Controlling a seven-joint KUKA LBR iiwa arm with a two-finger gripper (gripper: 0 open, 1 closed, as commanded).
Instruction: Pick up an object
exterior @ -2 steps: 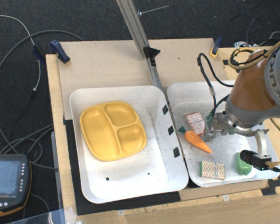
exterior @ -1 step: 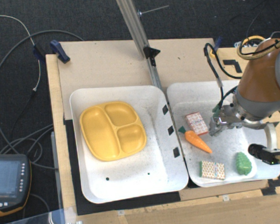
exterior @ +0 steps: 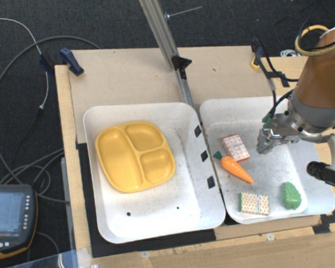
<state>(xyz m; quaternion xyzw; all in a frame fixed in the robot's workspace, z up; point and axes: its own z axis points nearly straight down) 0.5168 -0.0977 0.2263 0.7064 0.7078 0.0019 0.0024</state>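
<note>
The right bin (exterior: 307,166) holds a small pink and white box (exterior: 235,147), an orange toy carrot (exterior: 237,169) with a green top, a flat patterned packet (exterior: 254,203) and a green lumpy toy (exterior: 291,196). My gripper (exterior: 267,142) hangs over the middle of this bin, just right of the pink box and above the carrot's right end. I see no object in it. The grey and orange arm (exterior: 320,85) hides the bin's upper right part.
A yellow divided plate (exterior: 136,155) lies in the left bin (exterior: 162,217). A metal pole (exterior: 161,28) slants down to the gap between the bins. Cables (exterior: 275,74) run along the arm at the back right.
</note>
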